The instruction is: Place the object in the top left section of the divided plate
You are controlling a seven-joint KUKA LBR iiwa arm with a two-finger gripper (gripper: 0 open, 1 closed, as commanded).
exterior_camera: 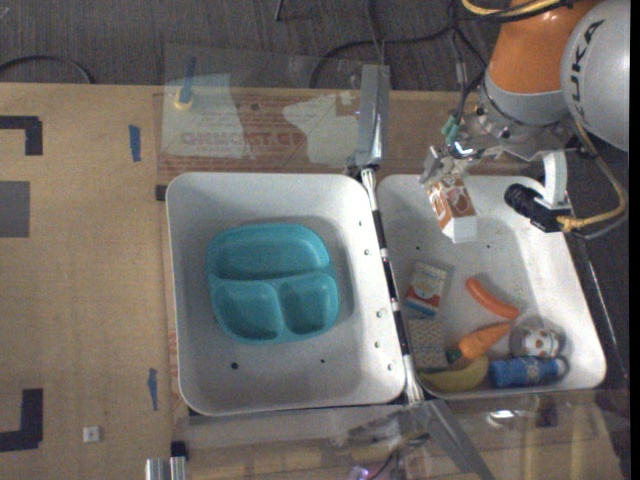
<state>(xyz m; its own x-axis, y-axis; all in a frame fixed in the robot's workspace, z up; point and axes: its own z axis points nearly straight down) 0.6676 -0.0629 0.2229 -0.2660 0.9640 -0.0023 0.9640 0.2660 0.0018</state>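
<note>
Seemingly the gripper (443,168) clasps a small carton (453,208) — aloft over the right bin (575,268).

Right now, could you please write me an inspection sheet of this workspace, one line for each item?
Surface: wooden bench with blue tape marks; two white bins side by side.
Job's things: teal divided plate in the left bin, all sections bare; small carton lifted between the gripper's fingers above the right bin.
Clutter: in the right bin, small box, sausage, carrot, banana, blue bottle, round can.
Grippers: gripper shut on the carton.
Cables: black loops on the floor behind; yellow cable on the arm.
Surroundings: clear plastic sheet behind the bins.
</note>
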